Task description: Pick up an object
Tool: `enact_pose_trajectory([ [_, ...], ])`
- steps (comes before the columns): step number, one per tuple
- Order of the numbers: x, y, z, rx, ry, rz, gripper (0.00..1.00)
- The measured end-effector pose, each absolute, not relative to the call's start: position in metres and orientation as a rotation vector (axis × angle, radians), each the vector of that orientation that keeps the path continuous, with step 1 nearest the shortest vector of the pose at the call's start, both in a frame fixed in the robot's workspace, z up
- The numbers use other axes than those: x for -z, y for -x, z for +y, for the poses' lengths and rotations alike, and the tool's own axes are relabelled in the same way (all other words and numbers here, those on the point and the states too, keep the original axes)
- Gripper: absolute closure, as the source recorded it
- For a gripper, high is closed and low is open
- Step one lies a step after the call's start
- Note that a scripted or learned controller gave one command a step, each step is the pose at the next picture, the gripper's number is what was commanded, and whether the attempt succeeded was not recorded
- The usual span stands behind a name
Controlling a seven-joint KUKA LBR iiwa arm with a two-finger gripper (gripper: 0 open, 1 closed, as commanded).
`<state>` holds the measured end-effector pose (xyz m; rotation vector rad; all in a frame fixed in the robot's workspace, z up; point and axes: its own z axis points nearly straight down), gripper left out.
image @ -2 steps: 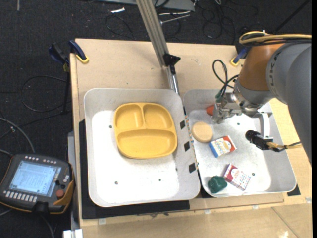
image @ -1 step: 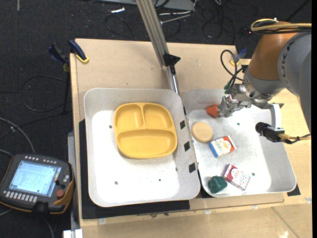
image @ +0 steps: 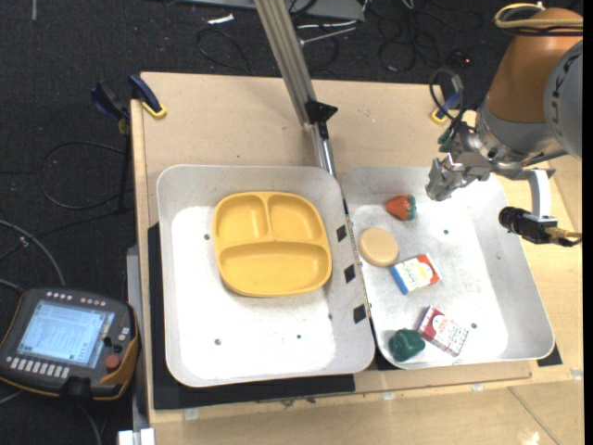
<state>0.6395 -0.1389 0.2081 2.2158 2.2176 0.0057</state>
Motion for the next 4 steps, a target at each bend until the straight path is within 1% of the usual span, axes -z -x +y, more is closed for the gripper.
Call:
enact_pose_trajectory([
  [1,-0.262,-0.641,-0.139,-0.007,-2.213,2.219,1.00],
  [2,-0.258,-0.632,-0.087,0.000,-2.214,2.231,1.00],
  [3,-0.243,-0.613,-0.034,0.002,-2.215,2.233,1.00],
  [4,-0.249,-0.586,0.017,-0.001,-2.214,2.233,1.00],
])
